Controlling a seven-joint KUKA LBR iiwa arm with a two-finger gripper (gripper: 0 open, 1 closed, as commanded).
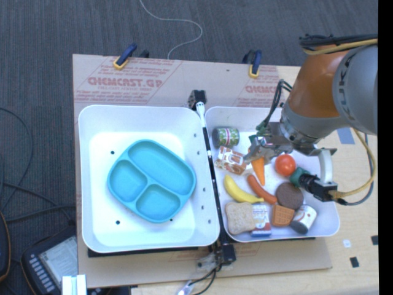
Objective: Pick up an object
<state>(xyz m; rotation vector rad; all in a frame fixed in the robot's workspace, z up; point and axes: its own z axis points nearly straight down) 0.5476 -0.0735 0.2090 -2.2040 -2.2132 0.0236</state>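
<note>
Both bins (86, 165) smooth white plastic, slight sheen. Blue tray (151, 180) glossy moulded plastic. Board (202, 75) under the bins looks like brown masking paper, matt, printed red. Floor (49, 29) dark carpet, rough ribbed weave. Arm (344, 97) smooth grey shell with a glossy orange band; gripper (263, 145) dark metal and plastic. Toy food looks plastic: tomato (285, 165) shiny red, banana (239, 192) smooth yellow, carrot (259, 169) matt orange, bread (241, 217) textured tan. Can (227, 136) has a glossy label. Clamps (125, 55) blue and yellow plastic. Desk (356, 257) pale matt wood.
</note>
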